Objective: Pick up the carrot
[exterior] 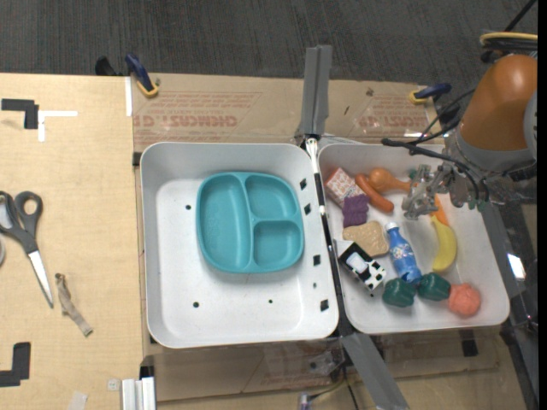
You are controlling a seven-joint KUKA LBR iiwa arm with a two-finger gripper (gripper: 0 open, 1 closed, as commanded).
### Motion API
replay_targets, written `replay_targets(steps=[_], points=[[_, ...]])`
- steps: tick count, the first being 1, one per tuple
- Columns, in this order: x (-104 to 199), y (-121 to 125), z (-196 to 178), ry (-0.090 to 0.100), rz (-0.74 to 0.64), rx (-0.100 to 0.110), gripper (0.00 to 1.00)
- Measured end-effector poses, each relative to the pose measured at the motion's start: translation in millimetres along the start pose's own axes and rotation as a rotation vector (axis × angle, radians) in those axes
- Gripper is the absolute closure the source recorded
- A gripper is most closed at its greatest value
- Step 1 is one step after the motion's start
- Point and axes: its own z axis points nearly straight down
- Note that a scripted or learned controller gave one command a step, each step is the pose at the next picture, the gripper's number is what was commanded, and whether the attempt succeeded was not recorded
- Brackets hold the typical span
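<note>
carrot: smooth orange plastic toy carrot [381,185], tapered, lay slanted at right bin's [491,308] back, beside pink block [340,182] | gripper: metal two-finger gripper [421,196] hovered just right of carrot | grip state: could not tell

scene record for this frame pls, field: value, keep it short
target: carrot, orange, lying in the right bin near its back edge
gripper: gripper low over the right bin, just right of the carrot
grasp: nothing seen between the fingers
carrot neighbours: purple block and pink patterned block to its left
other right-bin items: banana, blue bottle, toast slice, pink ball
left bin: left bin holds a teal divided plate
bench: scissors at far left
</note>
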Motion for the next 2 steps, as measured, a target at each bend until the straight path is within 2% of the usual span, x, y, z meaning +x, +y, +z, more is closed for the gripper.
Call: replay_targets(steps=[1, 2], points=[[-2, 1, -11, -0.006, -0.003, 0.002, 1.00], [35, 52, -76, 0.008, -0.042, -0.003, 1.00]])
